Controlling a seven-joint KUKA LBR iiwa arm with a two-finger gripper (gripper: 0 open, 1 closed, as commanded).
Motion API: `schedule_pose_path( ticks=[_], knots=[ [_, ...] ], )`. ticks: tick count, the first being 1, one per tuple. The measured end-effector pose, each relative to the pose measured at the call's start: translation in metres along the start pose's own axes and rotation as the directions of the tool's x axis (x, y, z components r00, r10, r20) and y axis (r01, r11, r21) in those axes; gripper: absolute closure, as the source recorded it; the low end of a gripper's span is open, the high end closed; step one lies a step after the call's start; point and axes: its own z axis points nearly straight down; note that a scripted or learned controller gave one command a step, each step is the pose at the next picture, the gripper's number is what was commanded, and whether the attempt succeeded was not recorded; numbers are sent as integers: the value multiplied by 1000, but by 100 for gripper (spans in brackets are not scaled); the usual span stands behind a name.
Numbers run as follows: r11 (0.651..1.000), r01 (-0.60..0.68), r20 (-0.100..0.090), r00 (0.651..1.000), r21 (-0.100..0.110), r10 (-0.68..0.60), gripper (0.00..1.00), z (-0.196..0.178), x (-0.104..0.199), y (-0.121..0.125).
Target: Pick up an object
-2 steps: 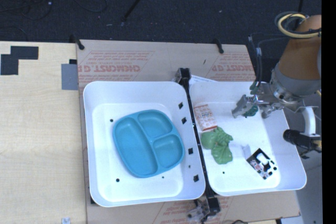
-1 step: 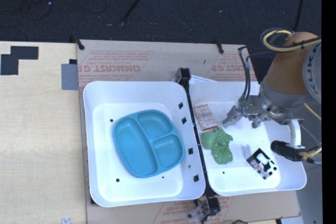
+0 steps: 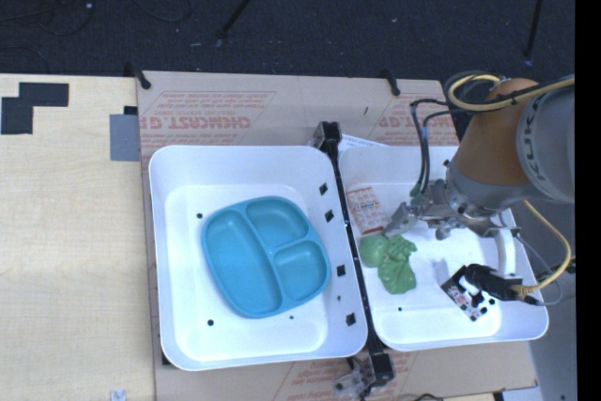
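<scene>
A crumpled green object (image 3: pixel 390 260) lies in the right bin (image 3: pixel 526 326), close to the divider between the bins. My gripper (image 3: pixel 420 219) hangs just above and to the right of it, under the grey and orange wrist that reaches in from the right. Nothing shows between the fingers. A small printed card (image 3: pixel 364 205) with red markings lies flat on the bin floor, just left of the gripper and above the green object.
The left bin (image 3: pixel 169 202) holds a blue divided plate (image 3: pixel 265 254) lying flat in its middle. A black divider rail (image 3: pixel 343 230) runs between the two bins. Pale wooden bench surface (image 3: pixel 66 249) stretches to the left.
</scene>
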Motion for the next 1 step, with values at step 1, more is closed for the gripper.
schedule_pose_path(
  ticks=[1],
  knots=[
    [1000, -6, 0, 1000, 0, 6, 100, -12, -2, 0]
  ],
)
